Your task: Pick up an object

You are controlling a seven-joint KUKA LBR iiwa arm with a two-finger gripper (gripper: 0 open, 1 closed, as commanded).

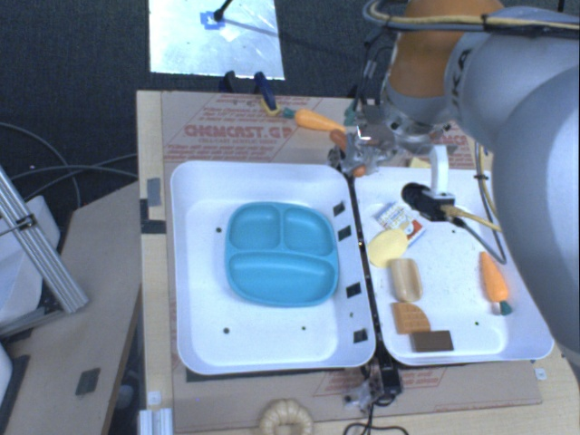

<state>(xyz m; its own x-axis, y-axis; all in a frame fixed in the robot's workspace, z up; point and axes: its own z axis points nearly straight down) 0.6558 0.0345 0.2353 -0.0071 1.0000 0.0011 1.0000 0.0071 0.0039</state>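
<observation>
My gripper [356, 159] hangs over the far rim where the two bins meet. The right bin [526, 333] holds a small white and red packet [400, 217], a pale yellow round piece [386, 247], a tan bread roll [405, 279], an orange-brown wedge [410, 316], a dark brown block [431, 341] and an orange carrot [494, 280]. All of them lie nearer the front than the gripper. In the left bin [195, 270] lies a blue divided plate [279, 253].
A second carrot [314, 120] lies on the cardboard behind the bins, just left of the gripper. A blue clamp [264, 88] and a shiny sheet [216, 25] sit further back. A pale braided ring [288, 417] lies at the front edge.
</observation>
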